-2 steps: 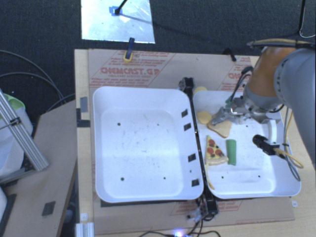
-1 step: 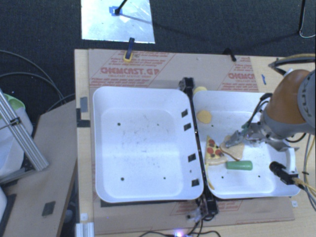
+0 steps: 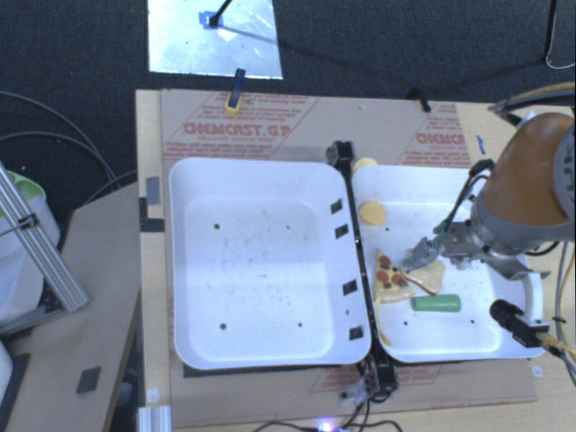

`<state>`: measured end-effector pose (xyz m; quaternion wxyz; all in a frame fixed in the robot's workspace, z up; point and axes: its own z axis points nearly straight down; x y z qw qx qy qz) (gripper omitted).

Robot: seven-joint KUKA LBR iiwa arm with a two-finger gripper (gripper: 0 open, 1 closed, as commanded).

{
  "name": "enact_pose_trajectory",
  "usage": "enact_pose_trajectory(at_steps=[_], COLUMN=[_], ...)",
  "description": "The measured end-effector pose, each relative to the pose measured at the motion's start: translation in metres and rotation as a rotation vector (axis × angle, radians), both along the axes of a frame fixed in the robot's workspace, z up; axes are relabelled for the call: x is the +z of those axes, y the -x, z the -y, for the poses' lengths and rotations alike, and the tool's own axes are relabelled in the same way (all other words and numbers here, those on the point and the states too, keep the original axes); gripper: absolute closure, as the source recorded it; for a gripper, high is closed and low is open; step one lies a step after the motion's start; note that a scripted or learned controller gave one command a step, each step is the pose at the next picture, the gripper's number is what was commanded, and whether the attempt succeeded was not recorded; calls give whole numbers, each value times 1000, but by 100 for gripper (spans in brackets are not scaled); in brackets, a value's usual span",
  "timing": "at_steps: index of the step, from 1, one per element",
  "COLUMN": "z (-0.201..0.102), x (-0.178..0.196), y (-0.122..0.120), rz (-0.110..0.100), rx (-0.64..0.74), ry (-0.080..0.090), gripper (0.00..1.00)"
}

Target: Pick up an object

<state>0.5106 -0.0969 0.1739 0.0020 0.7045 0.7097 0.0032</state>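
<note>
In the right bin (image 3: pixel 468 340) lie a toy pizza slice (image 3: pixel 403 280) with red dots, a green cylinder (image 3: pixel 436 303) just below it, and a round yellow disc (image 3: pixel 372 212) nearer the back left. My gripper (image 3: pixel 421 257) hangs low over the upper edge of the pizza slice, reaching in from the right under the grey and orange arm (image 3: pixel 531 183). The metal fingers sit right at the crust, and I cannot tell how far apart they are. Nothing is visibly lifted.
The left bin (image 3: pixel 189 331) stands beside the right one, divided by a black clipped rim (image 3: pixel 346 232). A small yellow ball (image 3: pixel 364 164) rests at the back between the bins. A black fitting (image 3: pixel 515 322) juts out at the right bin's front right.
</note>
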Motion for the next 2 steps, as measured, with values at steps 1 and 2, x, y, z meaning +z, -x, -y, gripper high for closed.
enact_pose_trajectory(at_steps=[1,2], z=[4,-4], x=[-87,-77], y=[9,-51], rz=[3,1], rx=[-7,-1], ry=[0,3], gripper=[0,0])
